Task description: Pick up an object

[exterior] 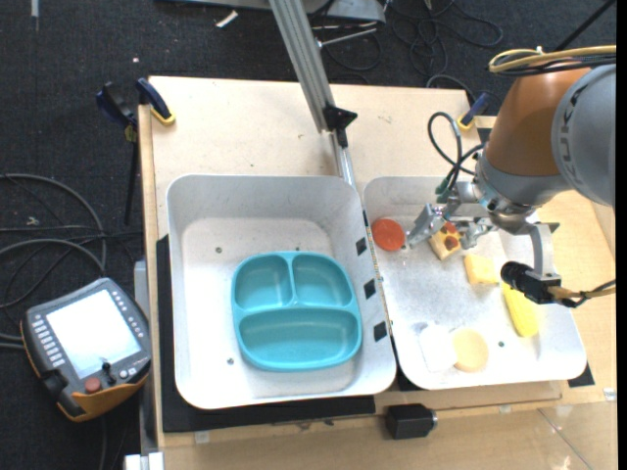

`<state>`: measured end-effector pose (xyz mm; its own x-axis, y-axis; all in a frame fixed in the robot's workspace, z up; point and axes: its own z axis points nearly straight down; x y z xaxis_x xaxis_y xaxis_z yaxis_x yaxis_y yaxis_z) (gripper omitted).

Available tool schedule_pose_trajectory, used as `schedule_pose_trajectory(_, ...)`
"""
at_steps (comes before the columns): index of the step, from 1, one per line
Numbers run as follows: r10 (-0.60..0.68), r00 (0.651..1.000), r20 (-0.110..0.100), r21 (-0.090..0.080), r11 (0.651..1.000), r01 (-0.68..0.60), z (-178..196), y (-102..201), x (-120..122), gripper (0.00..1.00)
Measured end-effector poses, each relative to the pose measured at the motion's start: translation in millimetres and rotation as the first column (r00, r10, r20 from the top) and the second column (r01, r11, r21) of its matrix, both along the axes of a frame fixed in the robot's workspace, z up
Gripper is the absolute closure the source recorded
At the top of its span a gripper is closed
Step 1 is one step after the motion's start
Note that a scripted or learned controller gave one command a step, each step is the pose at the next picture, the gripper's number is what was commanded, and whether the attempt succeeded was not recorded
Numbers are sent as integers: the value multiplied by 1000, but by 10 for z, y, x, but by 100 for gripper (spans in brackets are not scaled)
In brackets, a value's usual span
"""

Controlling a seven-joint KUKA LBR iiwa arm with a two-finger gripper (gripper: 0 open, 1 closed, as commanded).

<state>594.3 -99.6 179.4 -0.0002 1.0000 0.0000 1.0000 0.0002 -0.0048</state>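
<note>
So the grey arm with the orange band has its two-finger gripper (443,231) down in the right-hand shallow white bin (549,365), right over a small tan-and-orange block-like object (449,243); honestly can't tell whether the jaws are open or closed on it, too small and cluttered there; my guess is that block is the pick target, since the gripper sits right over it. Just left of it sits a small round orange-red ball (389,233); a pale yellow chunk (480,268) and a long yellow banana-like piece (522,313) lie to the right; a pale yellow disc (470,351) is near the front wall. The left white bin (196,262) holds a teal plastic divided plate (294,311), probably just waiting as spare clutter; both bins sit on the light wooden table (245,125). No readable labels or writing anywhere.
</note>
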Motion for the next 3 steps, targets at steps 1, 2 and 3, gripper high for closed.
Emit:
schedule_pose_trajectory(1, 0, 1000, -2, 0, 1000, 0, -618, 37, 46, 0)
schedule_pose_trajectory(2, 0, 1000, 2, 0, 1000, 0, -854, 42, 44, 0)
schedule_pose_trajectory(3, 0, 1000, 6, 0, 1000, 0, -740, 41, 51, 100)
